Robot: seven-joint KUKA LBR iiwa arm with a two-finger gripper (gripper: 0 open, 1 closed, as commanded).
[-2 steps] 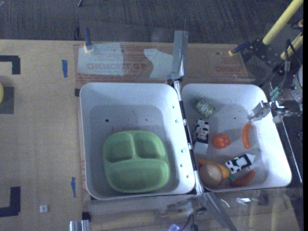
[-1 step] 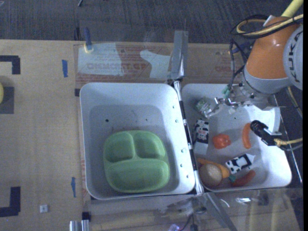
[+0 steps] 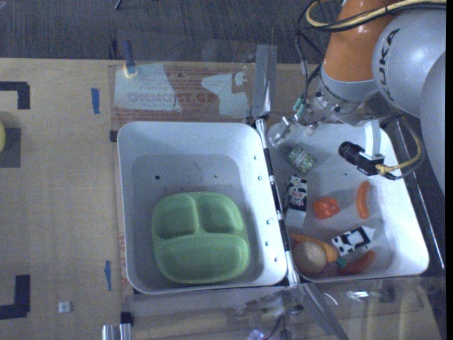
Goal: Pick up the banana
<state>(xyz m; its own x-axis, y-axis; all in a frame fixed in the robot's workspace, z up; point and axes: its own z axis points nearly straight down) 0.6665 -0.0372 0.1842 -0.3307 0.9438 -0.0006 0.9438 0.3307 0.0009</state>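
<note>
Roughly top-down on a wooden desk (image 3: 56,190) with two white bins side by side. Grey arm (image 3: 414,55) in from the right, orange band (image 3: 357,30) above the wrist, looped cables around it. Hand (image 3: 289,129) low over the far left corner of the right bin (image 3: 400,225), close to the divider between bins. Spread or pressed together: cannot tell, too blurred and small. Nothing seen pinched in it.

Banana (image 3: 320,245): taken to be the yellow-orange tapered piece at the near left of the right bin, partly hidden behind a beige round ball (image 3: 309,258) and touching it. Not certain, shape mostly covered. Well apart from the hand, at the opposite end of the bin.

Also in the right bin:
- small greenish jar (image 3: 302,159), just below the hand
- black-and-white carton (image 3: 297,192) against the divider
- red-orange round fruit (image 3: 325,207), mid bin
- orange-red sausage shape (image 3: 363,199), lying nearly lengthwise
- cow-patterned block (image 3: 352,241), tilted
- red pepper shape (image 3: 359,262) near the front wall, beside the ball
- black device with cable (image 3: 357,157) hanging from the wrist area

Left bin (image 3: 187,128): green divided plate (image 3: 200,238) lying flat toward the near side.

On the desk: blue tape marks (image 3: 95,99), black tape corners (image 3: 18,94) at the left.
</note>
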